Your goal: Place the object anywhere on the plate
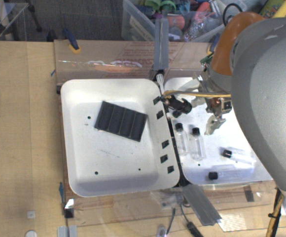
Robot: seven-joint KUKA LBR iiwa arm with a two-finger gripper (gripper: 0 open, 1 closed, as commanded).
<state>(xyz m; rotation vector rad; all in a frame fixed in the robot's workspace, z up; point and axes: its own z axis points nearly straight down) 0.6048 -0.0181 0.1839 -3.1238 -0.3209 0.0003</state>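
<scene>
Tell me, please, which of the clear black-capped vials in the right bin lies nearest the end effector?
The right-hand vial of the pair lying side by side. Its cap sits just left of the end effector; the two others lie lower in the bin.

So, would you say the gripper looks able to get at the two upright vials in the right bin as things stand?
Probably yes: the gripper hangs over the right bin, just beside the two vials, with nothing between them. The vials stand close to the bin's left wall, which may crowd it.

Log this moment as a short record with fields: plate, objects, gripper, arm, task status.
plate: dark ribbed rectangular plate, flat in the left bin
objects: clear vials with black caps lying in the right bin
gripper: gripper hangs over the right bin, above the vials
arm: grey arm reaches in from the right
task status: nothing lies on the plate yet
</scene>
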